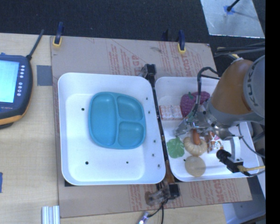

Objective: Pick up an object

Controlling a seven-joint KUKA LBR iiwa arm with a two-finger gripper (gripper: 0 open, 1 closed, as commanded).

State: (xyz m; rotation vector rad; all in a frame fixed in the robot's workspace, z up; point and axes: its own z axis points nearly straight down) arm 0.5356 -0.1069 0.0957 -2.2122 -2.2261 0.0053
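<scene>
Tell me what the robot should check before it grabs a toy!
1. Gripper is over the right bin: ok.
2. Toys lie under it, the donut closest: ok.
3. Fingers ready: cannot tell.
4. Something caught already: cannot tell.
5. Space around the donut: not ok, the green toy and tan disc crowd it.
6. Left bin keeps the blue plate apart from the arm: ok.
</scene>
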